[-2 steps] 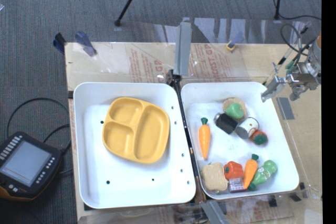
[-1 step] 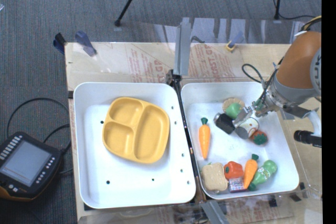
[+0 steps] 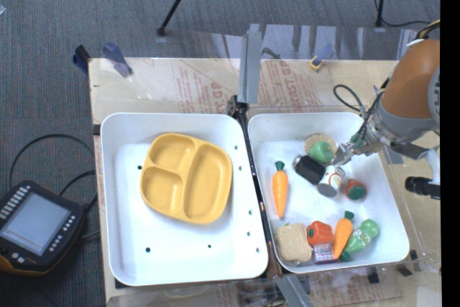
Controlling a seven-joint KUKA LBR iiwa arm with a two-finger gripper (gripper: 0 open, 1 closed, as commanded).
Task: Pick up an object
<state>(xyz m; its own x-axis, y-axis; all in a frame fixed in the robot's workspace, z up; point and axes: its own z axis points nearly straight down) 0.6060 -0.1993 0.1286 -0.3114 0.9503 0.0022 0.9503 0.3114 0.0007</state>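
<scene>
Gripper is seen lowered into the right bin, just above a small silver can. The can lies directly below-left of it, touching a black block. Finger opening cannot be told.

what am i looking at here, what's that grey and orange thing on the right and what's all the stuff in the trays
This is one camera fixed above a bench, looking down at a slant. The grey and orange thing is a robot arm reaching in from the right. Its two-finger gripper hangs over the right white bin; whether it grips anything is too small to tell. That bin holds toy food: a long orange carrot, a second smaller carrot, a slice of tan bread, a red tomato, a black block and a few more pieces. The left white bin holds a yellow plastic divided plate.
</scene>
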